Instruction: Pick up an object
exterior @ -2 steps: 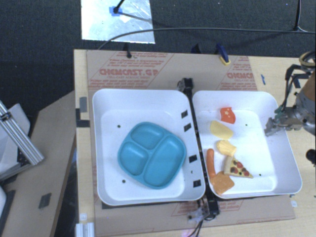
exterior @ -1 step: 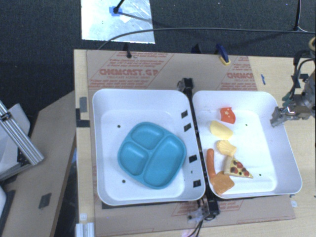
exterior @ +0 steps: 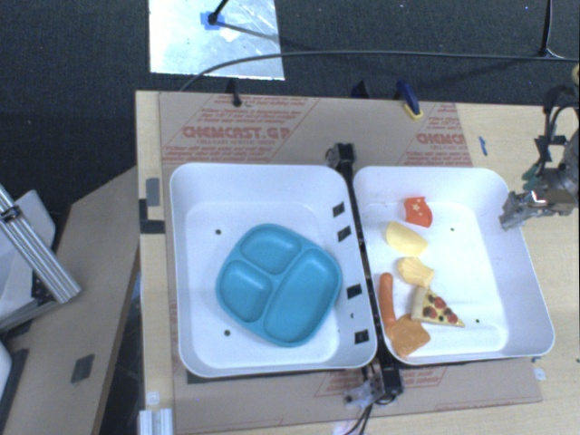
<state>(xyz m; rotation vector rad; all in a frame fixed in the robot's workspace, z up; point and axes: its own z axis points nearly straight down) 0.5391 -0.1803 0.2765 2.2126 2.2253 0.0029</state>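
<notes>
At the frame's right edge the grey metal claw [exterior: 524, 205] hangs just outside the right white plastic bin [exterior: 519, 270], its state impossible to tell, while toy foods including a pizza slice [exterior: 438, 308] lie inside, lower right of centre.

The end effector [exterior: 524, 205] is cut off by the right edge, its grip unclear.

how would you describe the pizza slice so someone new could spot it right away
Look in the right white bin, at its near end. The pizza slice lies there, a pale wedge with red dots, right of the sausage; its neighbours are plain-coloured.
</notes>
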